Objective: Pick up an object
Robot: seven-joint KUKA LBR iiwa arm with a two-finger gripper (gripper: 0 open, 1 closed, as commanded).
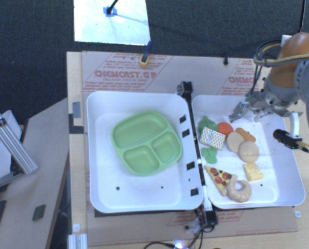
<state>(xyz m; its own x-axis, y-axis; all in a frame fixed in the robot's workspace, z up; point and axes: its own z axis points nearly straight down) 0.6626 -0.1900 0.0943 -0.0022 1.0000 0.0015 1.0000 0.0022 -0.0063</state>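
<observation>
While hovering over right bin [286, 154] rear corner, gripper [246, 109]: finger state cannot be told. Toy food [232, 154] clustered, touching, near divider. Risk: descending onto crowded pile, nudging neighbours, closing on nothing.

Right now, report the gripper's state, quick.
Grey two-finger gripper: above the upper edge of the right white bin, nothing between its fingers; open or shut cannot be told.
</observation>
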